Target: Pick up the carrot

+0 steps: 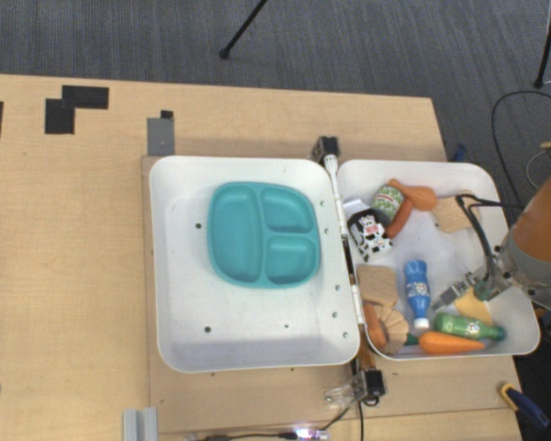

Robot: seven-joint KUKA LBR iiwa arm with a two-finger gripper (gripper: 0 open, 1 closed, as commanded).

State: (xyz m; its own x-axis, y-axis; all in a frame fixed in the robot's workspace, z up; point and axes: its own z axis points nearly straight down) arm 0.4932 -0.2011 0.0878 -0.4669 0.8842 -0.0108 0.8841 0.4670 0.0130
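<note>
The pincer (466, 289) hangs low over the right side of the right bin (477, 171), its two thin fingers spread a little apart and closed on nothing; the grey wrist and orange band of the arm (542, 237) come in just behind it. The carrot (450, 343) lies flat just below and slightly to the left of the pincer, close against the bin's near wall, orange body pointing left. The trouble is how tightly it is packed. A green bottle-like toy (468, 326) lies right alongside the carrot, between it and the pincer, so a straight descent could land a finger on the green piece or close on both at once. A yellow wedge (476, 307) sits almost directly under the fingertips and could be nudged or pinched by mistake. To the left of the pincer a blue bottle (417, 292) stands or leans near the carrot's tip, and tan bread-like pieces (386, 312) crowd beyond it, so a sideways push would likely knock these about. Because the carrot rests close to the wall, the outer finger may have little room to slip down beside it, and the round, tapered body would probably roll or squirt out of a shallow grip. A black cable (477, 223) loops above the pincer and might snag on the arm. The left bin (179, 338) with its teal divided plate (262, 235) lies well apart to the left and poses no risk
</note>
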